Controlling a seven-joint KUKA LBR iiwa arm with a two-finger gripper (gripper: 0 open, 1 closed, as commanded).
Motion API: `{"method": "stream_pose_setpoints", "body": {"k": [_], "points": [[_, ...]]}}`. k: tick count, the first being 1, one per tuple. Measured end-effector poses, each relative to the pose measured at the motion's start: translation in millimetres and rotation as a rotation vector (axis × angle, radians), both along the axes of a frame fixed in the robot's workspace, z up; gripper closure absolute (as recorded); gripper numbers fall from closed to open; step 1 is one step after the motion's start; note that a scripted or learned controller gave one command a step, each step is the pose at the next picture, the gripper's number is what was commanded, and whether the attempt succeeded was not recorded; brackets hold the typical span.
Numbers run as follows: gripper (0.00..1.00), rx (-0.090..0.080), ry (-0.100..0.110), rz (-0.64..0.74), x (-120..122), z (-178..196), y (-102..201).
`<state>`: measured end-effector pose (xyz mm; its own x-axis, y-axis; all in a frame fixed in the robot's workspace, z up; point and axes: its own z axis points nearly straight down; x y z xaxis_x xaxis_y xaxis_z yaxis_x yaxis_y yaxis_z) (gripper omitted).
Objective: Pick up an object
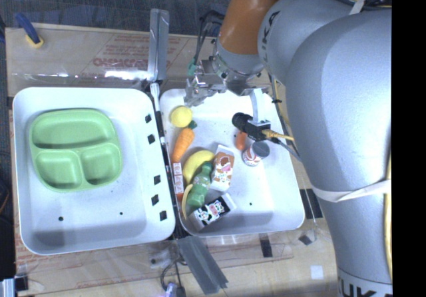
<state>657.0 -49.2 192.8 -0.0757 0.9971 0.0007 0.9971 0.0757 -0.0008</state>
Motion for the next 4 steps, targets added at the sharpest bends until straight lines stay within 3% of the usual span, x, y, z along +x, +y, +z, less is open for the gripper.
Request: {"method": "stream_pose_setpoints", "body": {"k": [1, 2, 3, 4], "points": [[1.00, -0.001, 0.000, 0.005, -0.1, 41.2, -27.3], [0.00, -0.001, 0.000, 0.006, -0.1, 41.2, -27.1], [0.00, -0.001, 0.004, -0.042, -7.1, -65.7, -51.7], [0.00, -0.001, 0.001, -0.177, -0.2, -0.5, -26.8]]}}
